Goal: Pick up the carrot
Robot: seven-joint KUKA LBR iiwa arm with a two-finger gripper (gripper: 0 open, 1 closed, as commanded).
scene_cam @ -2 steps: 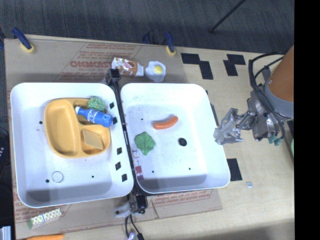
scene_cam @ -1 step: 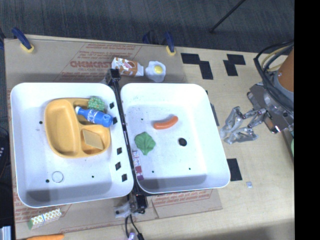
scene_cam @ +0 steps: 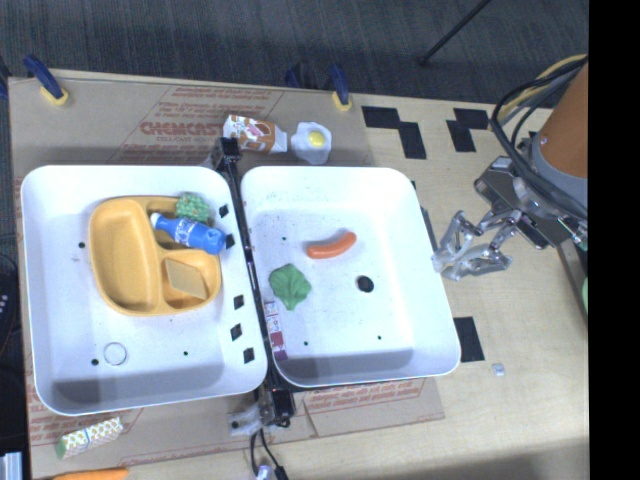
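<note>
- Camera view, from above at a slant: my gripper [scene_cam: 470,251] hung outside the right bin [scene_cam: 425,268], just beside its right wall, over the bare bench [scene_cam: 520,368]. My fingers [scene_cam: 452,240] pointed left toward the bin and looked spread, with nothing between them — I was holding no object.
- The carrot [scene_cam: 331,245] lay on the floor of the right bin, in its upper middle part, well apart from my gripper and to its left in this view, at roughly the same height in the frame.
- Its long axis ran nearly left to right with the right end tipped slightly up — so it pointed roughly along my line of approach, not across it. By my judgement I would have had to cross the bin wall, travel left, and turn my wrist so the fingers closed across the carrot's narrow width.
- Near it in the same bin sat a green leafy piece [scene_cam: 290,286], below and left of the carrot and apart from it, and a small dark round spot [scene_cam: 365,285], below and right. Neither touched the carrot, so the space around it seemed free enough for a grasp.
- The left bin [scene_cam: 60,298] held a yellow divided tray [scene_cam: 125,258] with a blue bottle [scene_cam: 190,233] across its rim; these lay beyond the carrot and out of my path.
</note>
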